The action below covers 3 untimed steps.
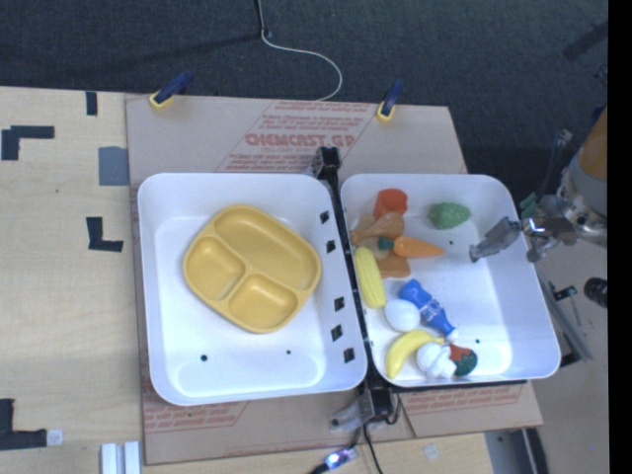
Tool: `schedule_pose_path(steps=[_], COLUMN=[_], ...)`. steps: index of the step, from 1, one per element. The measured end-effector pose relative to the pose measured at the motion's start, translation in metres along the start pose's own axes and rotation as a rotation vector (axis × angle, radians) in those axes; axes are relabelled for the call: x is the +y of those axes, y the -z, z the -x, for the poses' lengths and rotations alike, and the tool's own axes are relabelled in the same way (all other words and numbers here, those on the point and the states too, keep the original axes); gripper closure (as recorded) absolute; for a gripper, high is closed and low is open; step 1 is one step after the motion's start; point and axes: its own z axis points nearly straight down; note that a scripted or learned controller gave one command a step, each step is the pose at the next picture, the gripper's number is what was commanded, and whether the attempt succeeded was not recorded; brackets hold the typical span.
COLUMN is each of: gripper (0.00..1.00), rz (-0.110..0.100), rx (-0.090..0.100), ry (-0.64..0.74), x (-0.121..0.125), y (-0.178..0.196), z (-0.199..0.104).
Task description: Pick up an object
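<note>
The right bin (513, 309) holds several toy foods: a red piece (391, 202), a green lump (449, 214), an orange carrot (419, 249), a yellow corn cob (369, 276), a blue item (426, 302), a white egg (402, 315) and a banana (405, 350). My gripper (514, 245) hangs over this bin's right rim, to the right of the green lump and the carrot. It is open, and nothing sits between its fingers (491, 240).
The left bin (163, 294) holds a yellow divided plate (252, 268). A black hinge strip (341, 265) runs between the two bins. Cardboard lies under both bins, with clamps (170, 89) at its far corners. A small white, red and green toy (446, 360) lies by the banana.
</note>
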Motion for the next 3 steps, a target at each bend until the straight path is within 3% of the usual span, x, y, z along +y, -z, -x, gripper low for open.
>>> schedule_pose_path(steps=[1,3], gripper=[0.00,0.00], rz=[0.012,0.010], rx=[-0.003,-0.003], ry=[0.004,0.004], x=[0.003,-0.002], y=[0.007,-0.084], z=[0.000,0.000])
